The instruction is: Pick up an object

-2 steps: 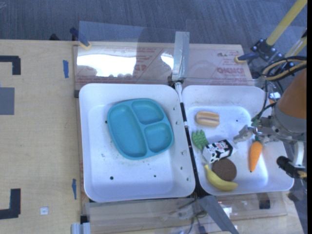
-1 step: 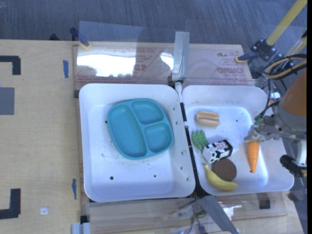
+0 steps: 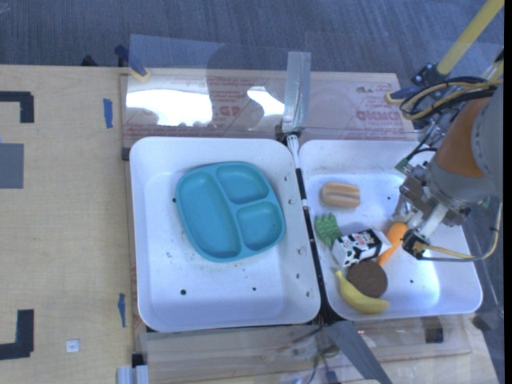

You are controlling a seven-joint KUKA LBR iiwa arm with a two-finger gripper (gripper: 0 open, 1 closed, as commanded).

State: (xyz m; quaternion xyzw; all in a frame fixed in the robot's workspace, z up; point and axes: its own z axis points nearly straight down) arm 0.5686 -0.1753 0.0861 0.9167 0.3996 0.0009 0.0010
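Observation:
My gripper (image 3: 406, 217) hangs low over the right bin (image 3: 460, 290), near its right side. Just below and left of it lies an orange carrot (image 3: 391, 244), touching or very close to the gripper's tip. A hot-dog bun (image 3: 340, 194) lies at the back of that bin. A green leafy toy (image 3: 327, 228) is by the left wall. A black-and-white cow-patterned item (image 3: 357, 246) sits in the middle, with a brown round disc (image 3: 367, 278) and a yellow banana (image 3: 358, 295) in front of it.
The left bin (image 3: 160, 278) holds a blue divided plate (image 3: 230, 210). A clear panel and a grey post (image 3: 296, 90) stand behind the bins. The right bin's front right corner has bare floor.

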